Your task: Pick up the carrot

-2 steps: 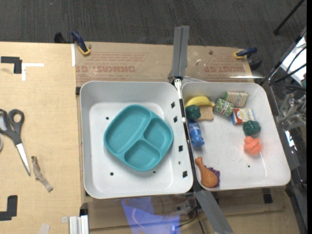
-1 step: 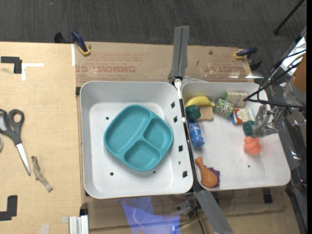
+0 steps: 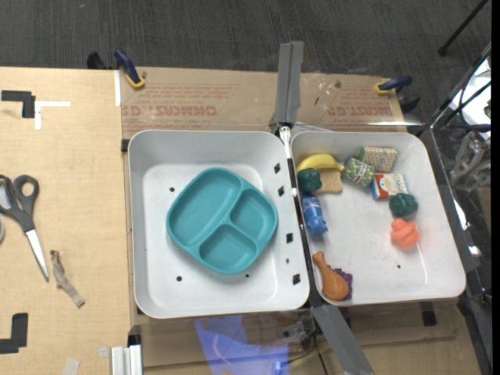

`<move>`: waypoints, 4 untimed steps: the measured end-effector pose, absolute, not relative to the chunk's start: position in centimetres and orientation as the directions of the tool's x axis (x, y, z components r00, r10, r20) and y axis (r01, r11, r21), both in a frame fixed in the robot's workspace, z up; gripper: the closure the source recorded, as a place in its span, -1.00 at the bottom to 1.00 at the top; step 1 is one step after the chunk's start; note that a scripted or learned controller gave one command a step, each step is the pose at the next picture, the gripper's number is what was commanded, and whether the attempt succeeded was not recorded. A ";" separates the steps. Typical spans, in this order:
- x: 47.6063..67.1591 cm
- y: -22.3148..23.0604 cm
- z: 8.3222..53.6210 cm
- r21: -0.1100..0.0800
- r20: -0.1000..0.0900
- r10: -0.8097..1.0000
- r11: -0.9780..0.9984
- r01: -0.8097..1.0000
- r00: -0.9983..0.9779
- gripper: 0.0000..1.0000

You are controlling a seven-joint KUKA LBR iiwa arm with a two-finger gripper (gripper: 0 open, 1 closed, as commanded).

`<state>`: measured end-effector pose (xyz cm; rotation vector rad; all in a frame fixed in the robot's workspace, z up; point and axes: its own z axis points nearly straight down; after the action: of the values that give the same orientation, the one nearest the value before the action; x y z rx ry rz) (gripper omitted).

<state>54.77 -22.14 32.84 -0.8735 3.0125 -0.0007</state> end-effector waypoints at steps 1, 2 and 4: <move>57.0 -22.0 17.9 0.000 -0.003 -0.403 0.915 -0.403 -0.915 1.00; 56.3 -22.1 31.2 -0.003 -0.005 -0.614 0.789 -0.614 -0.789 1.00; 54.0 -19.7 35.0 -0.003 -0.005 -0.634 0.774 -0.634 -0.773 1.00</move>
<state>53.96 -19.71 35.04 -1.0554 2.9532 -0.0018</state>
